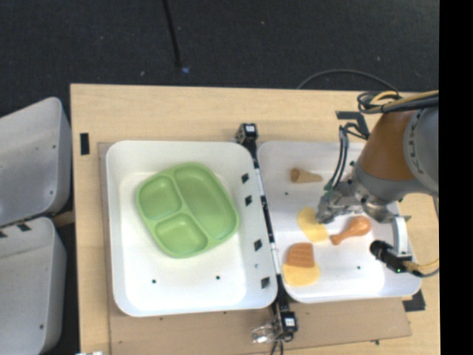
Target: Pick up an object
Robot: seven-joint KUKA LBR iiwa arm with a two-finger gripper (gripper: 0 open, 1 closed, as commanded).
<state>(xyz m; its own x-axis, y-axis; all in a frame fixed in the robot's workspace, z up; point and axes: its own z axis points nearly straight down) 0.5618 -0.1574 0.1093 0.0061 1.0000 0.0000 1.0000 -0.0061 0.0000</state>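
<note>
Arm (392,154) bent down over right bin (347,291), claw (330,211) at yellow piece (312,225); finger state unclear. Wooden bench (170,113), dark floor (111,28).

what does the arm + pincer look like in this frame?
Arm: grey housing with a wide orange band above the wrist. Black cables loop off its left side, with yellow-and-black wiring near the top. Pincer: small, grey metal; its details are too small to tell.

Grey arm (421,135) w/ orange band, blk cables
</note>
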